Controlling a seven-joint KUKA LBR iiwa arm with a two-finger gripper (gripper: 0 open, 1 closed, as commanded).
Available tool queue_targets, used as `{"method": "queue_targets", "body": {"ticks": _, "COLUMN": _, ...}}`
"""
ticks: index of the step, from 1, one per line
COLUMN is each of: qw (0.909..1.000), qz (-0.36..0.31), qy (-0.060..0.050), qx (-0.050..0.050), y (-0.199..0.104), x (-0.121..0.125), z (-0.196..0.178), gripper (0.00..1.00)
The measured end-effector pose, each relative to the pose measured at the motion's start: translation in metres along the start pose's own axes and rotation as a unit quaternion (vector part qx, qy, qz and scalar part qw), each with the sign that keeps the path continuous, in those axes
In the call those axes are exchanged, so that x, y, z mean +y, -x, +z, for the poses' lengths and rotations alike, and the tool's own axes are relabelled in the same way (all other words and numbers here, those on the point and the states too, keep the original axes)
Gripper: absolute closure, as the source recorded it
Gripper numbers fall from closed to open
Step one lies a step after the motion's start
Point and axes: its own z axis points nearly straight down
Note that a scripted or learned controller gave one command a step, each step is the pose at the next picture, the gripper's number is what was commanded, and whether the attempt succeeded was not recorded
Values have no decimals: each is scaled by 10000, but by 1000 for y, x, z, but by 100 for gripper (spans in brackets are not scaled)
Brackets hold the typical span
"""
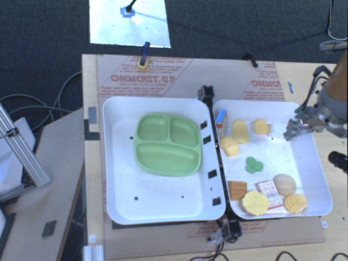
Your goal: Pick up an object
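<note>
My gripper (295,128) hangs over the right bin (315,170), near its upper right side, on the grey arm that comes in from the right. Nothing shows in its grasp. The nearest pieces are a small yellow lump (261,126) to its left and a taller yellow piece (240,131) beyond that. Further down the bin lie a green broccoli-like piece (253,166), a beige bun (284,184) and a red-and-white packet (269,192).
The right bin also holds a blue-topped carton (220,118), a yellow corn piece (229,146), an orange cracker (237,190), a yellow disc (255,203) and an orange waffle piece (295,203). A green divided plate (167,144) lies in the left bin (122,200).
</note>
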Motion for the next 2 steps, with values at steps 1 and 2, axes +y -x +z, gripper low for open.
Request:
{"method": "queue_targets", "body": {"ticks": 1, "qw": 10000, "qz": 1, "qy": -6, "qx": 1, "y": 0, "x": 1, "z": -27, "gripper": 100}}
{"method": "queue_targets", "body": {"ticks": 2, "qw": 10000, "qz": -21, "qy": -11, "qx": 10, "y": -55, "x": 22, "z": -34, "gripper": 100}}
